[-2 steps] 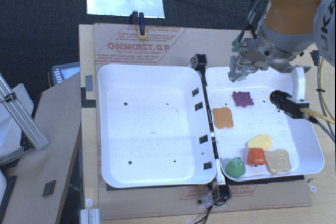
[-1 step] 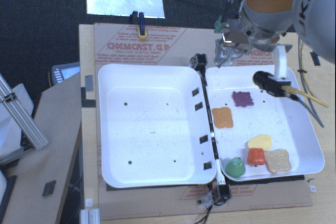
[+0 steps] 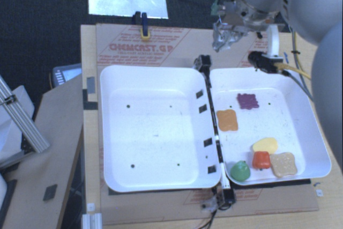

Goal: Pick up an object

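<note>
Arm (image 3: 316,2) comes in from 3 o'clock & fills the 1-2 o'clock corner. Its gripper (image 3: 222,43) hangs over the brown board (image 3: 139,45) at 12 o'clock of the right bin (image 3: 289,115), outside the far rim and well apart from every item. Can't tell whether it's spread or pressed together; nothing seen pinched in it. So task looks barely begun: no approach over a target, no descent, no grasp, no lift, all left to do.

Left bin (image 3: 155,131) shows bare white floor, lots of room but nothing there to take. All candidates sit in right bin.

Largest down:
- tan toast-like pc (image 3: 283,164) at 5 o'clock of that bin, near the 6 o'clock rim, touching or just beside the red pc, tight spot
- orange flat pc (image 3: 227,120) at 9 o'clock, just beside the wall shared w/ left bin; open floor on its 3 o'clock side
- yellow pc (image 3: 265,144) towards 5 o'clock, just above the red one
- purple pc (image 3: 247,100) at 11-12 o'clock, clear floor all round, nearest the gripper; prob the easiest pick
- green round pc (image 3: 240,171) in the 7 o'clock corner, hemmed by two walls
- red pc (image 3: 261,160) wedged betw green, yellow & tan

Judgement: the 5-7 o'clock cluster risks bumping neighbours; the 3 o'clock half of the floor is free for moving
</note>
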`<move>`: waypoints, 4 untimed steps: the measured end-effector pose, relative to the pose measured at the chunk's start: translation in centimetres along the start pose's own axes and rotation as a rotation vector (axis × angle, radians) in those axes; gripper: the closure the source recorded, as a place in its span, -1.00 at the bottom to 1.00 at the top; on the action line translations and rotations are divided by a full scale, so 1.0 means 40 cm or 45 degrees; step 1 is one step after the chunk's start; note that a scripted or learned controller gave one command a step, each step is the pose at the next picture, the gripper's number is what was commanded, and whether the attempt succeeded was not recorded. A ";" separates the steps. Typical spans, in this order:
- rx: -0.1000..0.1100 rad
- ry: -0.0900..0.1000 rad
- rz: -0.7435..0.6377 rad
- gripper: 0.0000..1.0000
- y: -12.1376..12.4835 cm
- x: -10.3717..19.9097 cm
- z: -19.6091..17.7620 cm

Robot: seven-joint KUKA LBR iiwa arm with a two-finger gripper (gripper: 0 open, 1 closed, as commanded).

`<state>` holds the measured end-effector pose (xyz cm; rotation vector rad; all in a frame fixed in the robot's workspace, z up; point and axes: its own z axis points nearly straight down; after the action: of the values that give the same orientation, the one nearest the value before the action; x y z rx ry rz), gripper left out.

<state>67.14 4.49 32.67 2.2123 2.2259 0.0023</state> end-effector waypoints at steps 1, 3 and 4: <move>0.002 0.002 0.001 1.00 -0.006 0.061 0.011; -0.001 0.007 -0.006 1.00 -0.040 0.398 0.050; 0.000 0.004 0.000 1.00 -0.002 0.479 0.033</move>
<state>66.93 23.63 31.32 2.2137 2.2278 0.0061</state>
